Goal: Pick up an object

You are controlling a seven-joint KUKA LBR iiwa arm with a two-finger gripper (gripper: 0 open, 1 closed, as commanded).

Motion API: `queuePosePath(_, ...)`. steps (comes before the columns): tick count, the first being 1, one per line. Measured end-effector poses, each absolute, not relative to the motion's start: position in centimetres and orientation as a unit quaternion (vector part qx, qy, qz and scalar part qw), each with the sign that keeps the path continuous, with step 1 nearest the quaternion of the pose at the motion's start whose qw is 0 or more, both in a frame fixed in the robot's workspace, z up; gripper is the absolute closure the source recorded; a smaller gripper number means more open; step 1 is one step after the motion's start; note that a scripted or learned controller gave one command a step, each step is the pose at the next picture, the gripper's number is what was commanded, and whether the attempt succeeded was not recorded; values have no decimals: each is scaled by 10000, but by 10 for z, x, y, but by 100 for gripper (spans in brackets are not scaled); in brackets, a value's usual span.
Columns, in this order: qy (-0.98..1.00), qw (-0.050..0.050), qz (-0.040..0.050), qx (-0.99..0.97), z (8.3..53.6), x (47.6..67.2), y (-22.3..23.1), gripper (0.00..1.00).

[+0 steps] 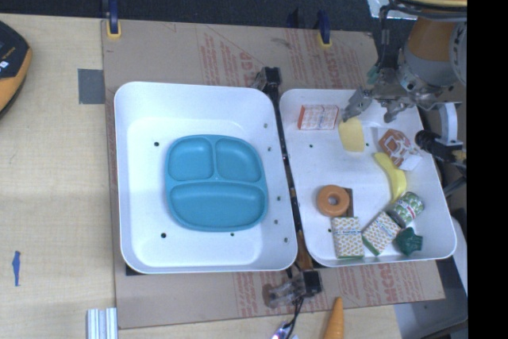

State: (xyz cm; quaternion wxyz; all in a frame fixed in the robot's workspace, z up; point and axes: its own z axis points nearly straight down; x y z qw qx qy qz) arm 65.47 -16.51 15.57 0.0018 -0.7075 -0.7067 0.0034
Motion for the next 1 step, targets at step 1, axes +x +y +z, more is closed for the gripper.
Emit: queuePosePath(1, -7063, 9, 23, -7080, 183, 603, -211, 0)
